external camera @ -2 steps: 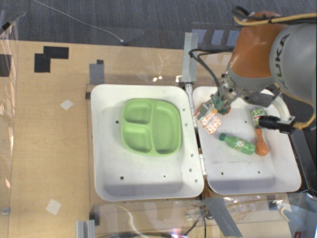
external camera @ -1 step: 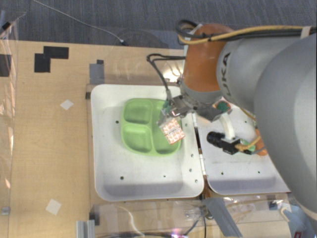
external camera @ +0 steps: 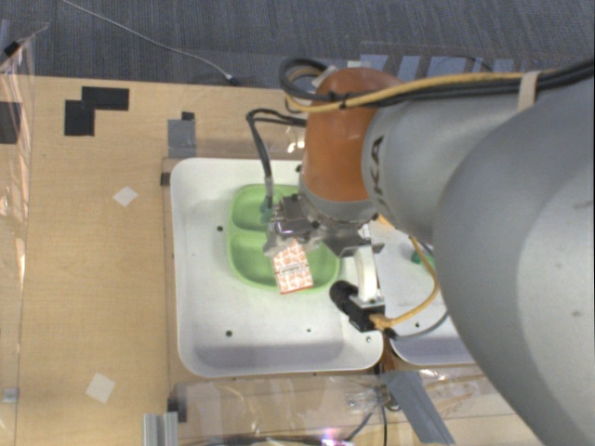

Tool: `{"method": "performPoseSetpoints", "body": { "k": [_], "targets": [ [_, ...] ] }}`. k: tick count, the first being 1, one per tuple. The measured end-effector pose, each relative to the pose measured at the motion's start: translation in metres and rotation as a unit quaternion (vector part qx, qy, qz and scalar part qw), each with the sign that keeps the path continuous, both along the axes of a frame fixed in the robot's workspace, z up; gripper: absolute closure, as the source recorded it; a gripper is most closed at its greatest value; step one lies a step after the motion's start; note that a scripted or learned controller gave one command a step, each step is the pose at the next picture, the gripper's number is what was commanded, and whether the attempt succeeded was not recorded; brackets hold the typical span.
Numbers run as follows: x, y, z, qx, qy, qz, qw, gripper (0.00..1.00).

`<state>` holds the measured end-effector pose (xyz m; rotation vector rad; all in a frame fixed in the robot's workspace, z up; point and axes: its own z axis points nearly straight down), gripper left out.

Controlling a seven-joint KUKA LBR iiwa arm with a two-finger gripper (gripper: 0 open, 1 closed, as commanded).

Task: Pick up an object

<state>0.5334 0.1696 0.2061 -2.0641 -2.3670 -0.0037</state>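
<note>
A: What lies under the gripper (external camera: pixel 290 240)?
B: A green tray (external camera: pixel 244 249) in the left white bin (external camera: pixel 200 277), directly below it, with a checkered tag (external camera: pixel 293 269) hanging just beneath.
A: And the jaws?
B: Cannot tell; the grey arm (external camera: pixel 483 203) and its orange band (external camera: pixel 337 147) block that side.

The big grey arm with the orange band (external camera: pixel 446 175) covers the right side of the frame. A green two-part plastic dish (external camera: pixel 249 240) sits in the middle of the shallow white bin (external camera: pixel 200 277). The bin floor is bare at the left and bottom. The wooden tabletop (external camera: pixel 84 277) at far left is open.
</note>
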Motion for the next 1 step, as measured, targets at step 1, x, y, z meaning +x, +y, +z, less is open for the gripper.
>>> {"method": "performPoseSetpoints", "body": {
  "k": [1],
  "targets": [
    [-0.0459, 0.0290, 0.0056, -0.0006, 0.001, -0.123, 0.9923, 1.00]
  ]
}}
